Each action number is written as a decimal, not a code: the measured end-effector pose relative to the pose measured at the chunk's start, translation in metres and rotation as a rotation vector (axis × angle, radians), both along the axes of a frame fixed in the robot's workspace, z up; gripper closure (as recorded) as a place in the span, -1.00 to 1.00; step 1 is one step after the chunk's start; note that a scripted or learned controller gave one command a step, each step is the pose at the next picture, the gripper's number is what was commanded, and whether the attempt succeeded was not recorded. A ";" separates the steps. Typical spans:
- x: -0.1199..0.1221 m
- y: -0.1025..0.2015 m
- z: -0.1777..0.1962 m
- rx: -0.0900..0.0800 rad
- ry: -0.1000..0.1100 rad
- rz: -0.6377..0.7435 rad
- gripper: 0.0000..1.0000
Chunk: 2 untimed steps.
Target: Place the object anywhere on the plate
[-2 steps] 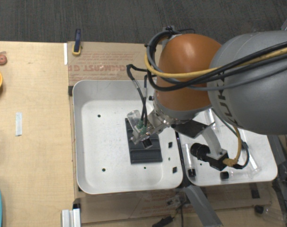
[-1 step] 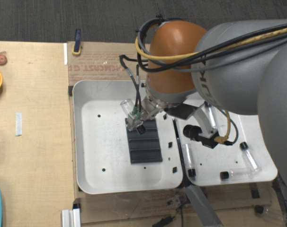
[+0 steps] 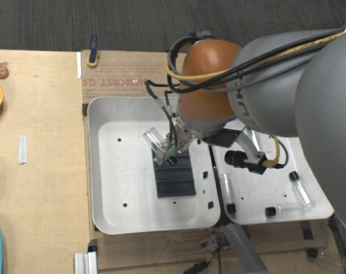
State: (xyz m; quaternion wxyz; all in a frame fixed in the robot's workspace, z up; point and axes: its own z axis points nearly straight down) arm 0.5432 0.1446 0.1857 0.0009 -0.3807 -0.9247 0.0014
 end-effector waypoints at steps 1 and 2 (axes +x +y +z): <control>-0.011 0.030 0.069 0.000 0.000 0.067 1.00; 0.010 0.050 0.052 0.000 -0.002 0.132 1.00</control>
